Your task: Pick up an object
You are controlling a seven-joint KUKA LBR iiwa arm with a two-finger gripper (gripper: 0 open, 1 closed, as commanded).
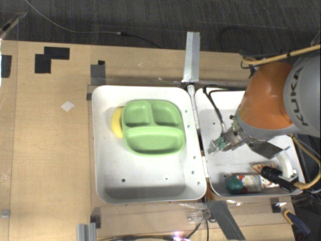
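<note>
The pale wooden surface point(50, 149) carries two shallow white bins side by side. In the left bin point(145, 182), close to its left wall, a small yellow thing point(117, 123) shows as a curved edge; most of it is hidden under the left rim of a green plate point(152, 127). This green plate is a rounded rectangle with three compartments: two small ones on the far side and one long one on the near side. Its long axis runs left to right, a little turned, and it lies flat in the far half of the bin.

In the right bin point(215, 169) the pincer point(220, 144) hangs over the bare white floor near the left wall, pointing down and to the left. It is small and blurred here, so I cannot tell if it is wide or narrow.

Nearer to the front wall lies a bottle point(247, 184) on its side. Its long axis goes left to right, almost along that wall, and its dark green cap points to the left, while the body with a red and white label points to the right. The bottle is apart from the pincer, which is further back and a little to the left. The arm point(266, 102), orange at the wrist and grey above, comes in from the right over the far part of this bin.
</note>
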